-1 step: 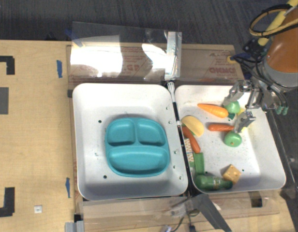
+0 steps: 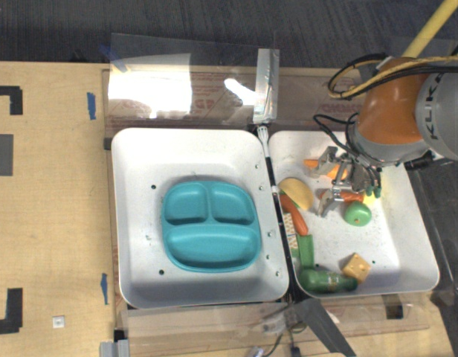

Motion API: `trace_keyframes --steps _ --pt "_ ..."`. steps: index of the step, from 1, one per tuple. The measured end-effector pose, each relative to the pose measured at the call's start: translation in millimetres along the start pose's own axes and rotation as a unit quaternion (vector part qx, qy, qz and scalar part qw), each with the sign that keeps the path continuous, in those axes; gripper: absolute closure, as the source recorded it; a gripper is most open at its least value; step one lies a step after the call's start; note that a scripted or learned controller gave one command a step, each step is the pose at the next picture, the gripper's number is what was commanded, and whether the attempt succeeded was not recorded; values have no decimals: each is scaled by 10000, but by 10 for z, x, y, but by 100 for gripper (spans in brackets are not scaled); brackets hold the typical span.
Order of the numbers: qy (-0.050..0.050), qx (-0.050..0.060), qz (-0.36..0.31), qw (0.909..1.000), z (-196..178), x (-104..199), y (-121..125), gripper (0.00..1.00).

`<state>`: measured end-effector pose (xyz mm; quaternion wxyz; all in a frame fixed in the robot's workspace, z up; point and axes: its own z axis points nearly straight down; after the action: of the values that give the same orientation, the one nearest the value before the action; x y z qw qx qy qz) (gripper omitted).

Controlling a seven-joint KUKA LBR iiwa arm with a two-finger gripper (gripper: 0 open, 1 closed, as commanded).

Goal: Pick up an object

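Green apple (image 2: 357, 214) just beside fingers (image 2: 331, 197), right bin (image 2: 407, 266)

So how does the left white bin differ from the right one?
The left bin holds one teal divided tray, lying flat near its middle; the right bin holds a scatter of small toy foods, among them a green apple and a tan block. The arm's gripper hangs over the right bin, not the left bin. Both are shallow, white and similar in size.
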<state>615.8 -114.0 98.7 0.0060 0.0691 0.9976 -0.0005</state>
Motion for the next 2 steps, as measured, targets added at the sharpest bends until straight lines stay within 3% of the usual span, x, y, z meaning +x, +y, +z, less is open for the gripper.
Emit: trace_keyframes --steps 1,2 --pt "9 -2 714 9974 101 -46 137 0" --pt "9 1 583 9983 94 124 135 0"
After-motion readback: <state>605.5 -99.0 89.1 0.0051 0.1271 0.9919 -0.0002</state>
